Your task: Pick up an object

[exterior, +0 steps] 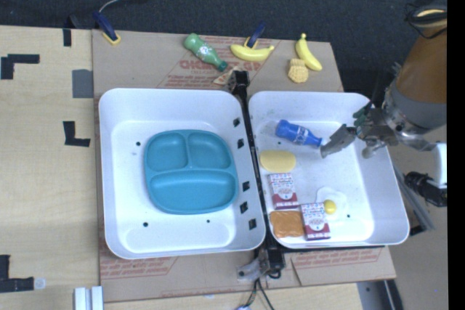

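The right bin [378, 178] holds a blue bottle [296, 132] lying on its side near the back. In front of it lie a pale yellow oval piece [277, 160], two red-and-white cartons [283, 189] [314, 220], a brown toast slice [286, 223] and a toy fried egg [330, 205]. My gripper [347, 149] hangs over the right half of this bin, just right of the blue bottle's cap end. It looks open, with one dark finger [334, 141] slanting toward the bottle and nothing between the fingers.
The left bin [120, 156] holds a blue divided plate [192, 170]. On the cardboard behind the bins lie a green bottle [205, 51], two bananas [251, 51] [308, 54] and a yellow corn piece [297, 71]. The arm's grey body [425, 91] stands at the right.
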Tool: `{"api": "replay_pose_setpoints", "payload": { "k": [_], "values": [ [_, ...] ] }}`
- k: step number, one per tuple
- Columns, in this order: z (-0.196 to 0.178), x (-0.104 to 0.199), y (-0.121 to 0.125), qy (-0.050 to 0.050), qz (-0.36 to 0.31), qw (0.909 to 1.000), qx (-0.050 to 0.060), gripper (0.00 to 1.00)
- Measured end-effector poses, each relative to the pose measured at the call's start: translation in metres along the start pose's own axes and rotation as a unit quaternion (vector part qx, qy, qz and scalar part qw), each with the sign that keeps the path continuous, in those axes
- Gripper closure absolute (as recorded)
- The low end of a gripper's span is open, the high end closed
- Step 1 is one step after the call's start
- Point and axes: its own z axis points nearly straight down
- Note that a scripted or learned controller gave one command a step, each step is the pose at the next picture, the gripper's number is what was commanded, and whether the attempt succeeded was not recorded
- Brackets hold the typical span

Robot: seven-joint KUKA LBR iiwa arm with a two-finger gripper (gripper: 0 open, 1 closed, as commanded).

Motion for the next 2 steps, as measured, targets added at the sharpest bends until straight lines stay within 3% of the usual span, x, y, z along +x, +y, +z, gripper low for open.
{"api": "replay_pose_setpoints", "payload": {
  "k": [1,2],
  "values": [
    [0.08,0.004,0.074,0.0,0.0,1.0,0.0,0.0],
    [0.164,0.043,0.081,0.0,0.0,1.0,-0.002,0.0]
  ]
}}
